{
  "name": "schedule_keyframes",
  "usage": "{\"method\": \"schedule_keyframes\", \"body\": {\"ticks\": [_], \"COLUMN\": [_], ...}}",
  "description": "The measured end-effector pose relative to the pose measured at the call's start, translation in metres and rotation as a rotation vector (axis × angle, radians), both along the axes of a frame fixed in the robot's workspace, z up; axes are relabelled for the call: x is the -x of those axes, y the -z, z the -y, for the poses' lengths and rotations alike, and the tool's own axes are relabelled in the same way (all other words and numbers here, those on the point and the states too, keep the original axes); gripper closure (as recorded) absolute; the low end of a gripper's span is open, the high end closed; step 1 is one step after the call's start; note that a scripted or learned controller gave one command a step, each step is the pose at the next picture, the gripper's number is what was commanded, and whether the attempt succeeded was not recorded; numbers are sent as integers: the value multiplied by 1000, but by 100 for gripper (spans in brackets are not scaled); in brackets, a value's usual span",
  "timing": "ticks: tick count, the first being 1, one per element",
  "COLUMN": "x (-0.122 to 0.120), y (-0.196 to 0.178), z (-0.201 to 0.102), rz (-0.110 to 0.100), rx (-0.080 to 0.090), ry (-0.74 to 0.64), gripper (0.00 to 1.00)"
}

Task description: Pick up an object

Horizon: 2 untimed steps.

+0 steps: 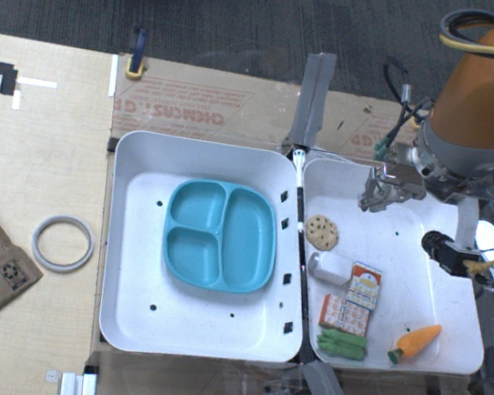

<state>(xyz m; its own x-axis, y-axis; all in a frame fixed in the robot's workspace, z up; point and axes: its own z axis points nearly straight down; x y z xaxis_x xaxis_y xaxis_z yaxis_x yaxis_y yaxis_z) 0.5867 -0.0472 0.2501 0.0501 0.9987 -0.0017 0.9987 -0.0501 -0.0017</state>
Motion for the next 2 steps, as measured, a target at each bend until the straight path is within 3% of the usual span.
{"method": "schedule_keyframes", "body": {"ticks": [1,2], "x": [0,31], "y": [0,60], "z": [0,36], "rz": [0,-2], "rx": [0,-1], "ry": [0,-77], "gripper": [0,0]}}
